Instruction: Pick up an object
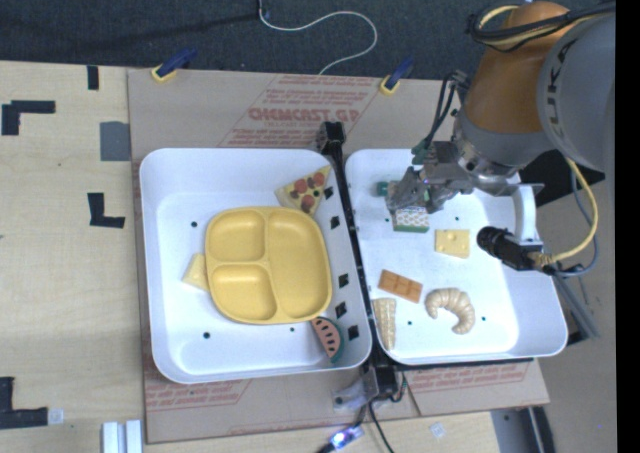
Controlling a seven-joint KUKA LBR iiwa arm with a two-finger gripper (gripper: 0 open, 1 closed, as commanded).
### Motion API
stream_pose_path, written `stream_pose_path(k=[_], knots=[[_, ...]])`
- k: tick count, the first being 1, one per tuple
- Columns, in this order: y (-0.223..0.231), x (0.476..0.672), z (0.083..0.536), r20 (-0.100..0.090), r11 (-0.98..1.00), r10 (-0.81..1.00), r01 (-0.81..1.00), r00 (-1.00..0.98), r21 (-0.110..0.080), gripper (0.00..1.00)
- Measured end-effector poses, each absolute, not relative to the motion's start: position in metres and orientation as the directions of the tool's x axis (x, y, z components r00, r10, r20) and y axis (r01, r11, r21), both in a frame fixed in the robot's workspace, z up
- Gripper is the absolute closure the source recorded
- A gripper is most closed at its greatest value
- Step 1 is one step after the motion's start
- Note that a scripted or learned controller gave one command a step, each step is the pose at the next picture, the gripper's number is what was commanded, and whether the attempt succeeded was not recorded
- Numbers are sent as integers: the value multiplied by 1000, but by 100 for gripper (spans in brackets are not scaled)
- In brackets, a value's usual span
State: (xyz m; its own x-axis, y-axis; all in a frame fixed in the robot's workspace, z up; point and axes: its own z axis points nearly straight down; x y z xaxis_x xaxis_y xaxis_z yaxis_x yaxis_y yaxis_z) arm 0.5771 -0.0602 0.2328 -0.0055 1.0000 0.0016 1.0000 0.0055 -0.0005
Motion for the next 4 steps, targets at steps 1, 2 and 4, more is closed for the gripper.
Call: stream_pose_path(k=[1,2,4], knots=[[-60,577,223,-1,1,1000,1000,-1,-3,100],[-71,573,233,0,1,1000,1000,-1,-1,100],[-73,579,214,0,2,1000,1000,-2,-2,100]])
